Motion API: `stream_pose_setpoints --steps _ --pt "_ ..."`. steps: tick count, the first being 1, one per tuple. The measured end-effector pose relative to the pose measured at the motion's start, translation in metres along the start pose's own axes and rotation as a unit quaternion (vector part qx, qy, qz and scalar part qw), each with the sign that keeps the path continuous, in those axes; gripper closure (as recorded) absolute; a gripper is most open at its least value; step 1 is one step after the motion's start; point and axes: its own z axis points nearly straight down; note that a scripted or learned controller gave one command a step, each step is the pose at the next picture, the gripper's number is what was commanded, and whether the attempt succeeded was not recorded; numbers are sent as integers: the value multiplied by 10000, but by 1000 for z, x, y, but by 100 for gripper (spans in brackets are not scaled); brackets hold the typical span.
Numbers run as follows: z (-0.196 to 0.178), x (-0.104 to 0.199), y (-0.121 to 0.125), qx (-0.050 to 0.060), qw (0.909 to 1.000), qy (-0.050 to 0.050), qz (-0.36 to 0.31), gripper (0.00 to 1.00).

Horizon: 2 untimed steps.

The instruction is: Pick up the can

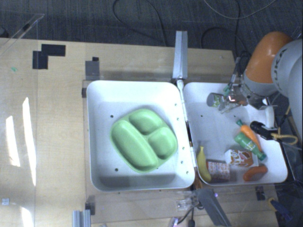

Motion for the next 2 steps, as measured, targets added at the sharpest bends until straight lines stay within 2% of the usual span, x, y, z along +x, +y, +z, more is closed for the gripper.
stream_pose_setpoints --steps 1,2 --pt "-114 39 33 -16 9989 -7 468 100" --pt "-114 39 32 -11 9989 -8 465 0"
